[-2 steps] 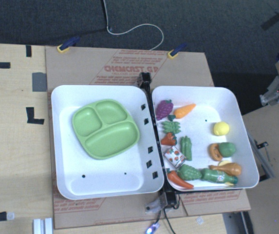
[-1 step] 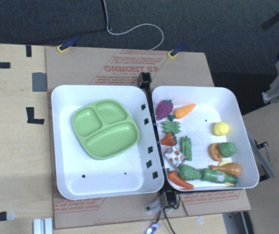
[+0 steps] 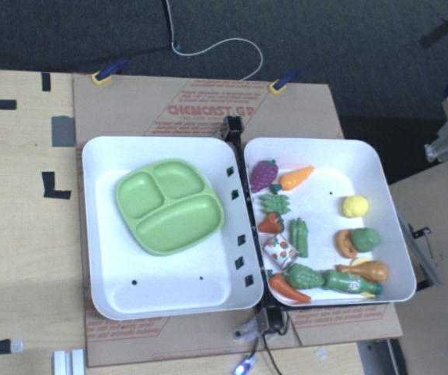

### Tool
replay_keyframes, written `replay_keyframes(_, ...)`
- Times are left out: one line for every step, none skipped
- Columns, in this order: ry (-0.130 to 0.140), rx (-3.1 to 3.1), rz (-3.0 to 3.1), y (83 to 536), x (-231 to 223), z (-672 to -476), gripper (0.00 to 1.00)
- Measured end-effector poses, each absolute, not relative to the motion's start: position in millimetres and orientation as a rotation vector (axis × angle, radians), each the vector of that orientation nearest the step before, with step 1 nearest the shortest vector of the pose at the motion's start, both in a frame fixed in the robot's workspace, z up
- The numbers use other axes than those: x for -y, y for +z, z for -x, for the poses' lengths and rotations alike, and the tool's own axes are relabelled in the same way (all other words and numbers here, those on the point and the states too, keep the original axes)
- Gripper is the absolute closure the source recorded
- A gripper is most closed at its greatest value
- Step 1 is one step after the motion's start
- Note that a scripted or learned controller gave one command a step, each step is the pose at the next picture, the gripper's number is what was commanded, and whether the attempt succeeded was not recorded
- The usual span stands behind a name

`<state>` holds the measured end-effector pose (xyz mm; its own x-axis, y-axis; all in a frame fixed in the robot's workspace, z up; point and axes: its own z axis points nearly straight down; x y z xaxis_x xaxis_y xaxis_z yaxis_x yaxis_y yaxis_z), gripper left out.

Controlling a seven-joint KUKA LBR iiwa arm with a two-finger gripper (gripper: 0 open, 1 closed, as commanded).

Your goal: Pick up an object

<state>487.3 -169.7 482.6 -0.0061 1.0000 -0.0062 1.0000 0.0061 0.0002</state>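
The right white bin (image 3: 368, 161) holds several toy foods. A purple grape bunch (image 3: 263, 173) and an orange carrot (image 3: 295, 178) lie at its back left. A yellow lemon (image 3: 355, 205) sits toward the right wall. Along the left wall lie a green leafy piece (image 3: 274, 203), a red and green piece (image 3: 270, 224), green beans (image 3: 299, 237) and a white spotted piece (image 3: 280, 249). Near the front lie a broccoli-like green piece (image 3: 304, 276), a red-orange carrot (image 3: 288, 289), a green bottle-shaped piece (image 3: 352, 283), and orange and green pieces (image 3: 358, 241).
The left white bin (image 3: 106, 162) holds a green divided plate (image 3: 170, 205). A black hinge strip (image 3: 240, 209) runs between the bins. Both bins rest on a cardboard sheet (image 3: 200, 108) with clips at its back corners. A white cable (image 3: 208, 49) loops behind.
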Motion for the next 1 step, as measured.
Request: replay_keyframes(-0.007,-2.224,-2.211,492.8,169.6,-487.8,1.00)
